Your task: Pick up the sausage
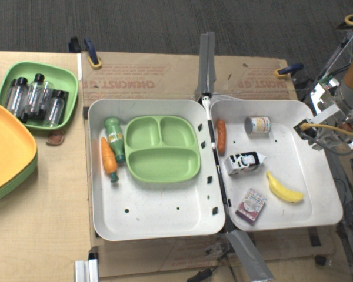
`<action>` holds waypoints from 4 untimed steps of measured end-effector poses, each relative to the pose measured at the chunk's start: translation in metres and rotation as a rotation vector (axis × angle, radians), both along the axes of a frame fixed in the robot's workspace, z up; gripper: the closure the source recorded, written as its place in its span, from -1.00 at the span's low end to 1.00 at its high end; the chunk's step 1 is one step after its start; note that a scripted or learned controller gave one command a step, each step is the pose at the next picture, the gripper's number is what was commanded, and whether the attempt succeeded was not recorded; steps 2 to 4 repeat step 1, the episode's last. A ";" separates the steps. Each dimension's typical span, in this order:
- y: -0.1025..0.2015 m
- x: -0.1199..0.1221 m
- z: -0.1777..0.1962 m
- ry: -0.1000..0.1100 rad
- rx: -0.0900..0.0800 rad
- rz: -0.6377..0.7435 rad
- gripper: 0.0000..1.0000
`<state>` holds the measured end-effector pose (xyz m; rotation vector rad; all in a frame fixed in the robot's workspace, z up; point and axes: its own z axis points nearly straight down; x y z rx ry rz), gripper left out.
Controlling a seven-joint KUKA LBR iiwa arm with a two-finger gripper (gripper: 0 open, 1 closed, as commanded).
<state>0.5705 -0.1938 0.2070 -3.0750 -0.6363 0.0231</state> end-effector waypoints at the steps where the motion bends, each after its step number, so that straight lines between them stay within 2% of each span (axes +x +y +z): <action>1: 0.000 0.000 0.007 0.005 -0.001 0.004 1.00; 4: 0.000 0.000 0.007 0.005 -0.001 0.004 1.00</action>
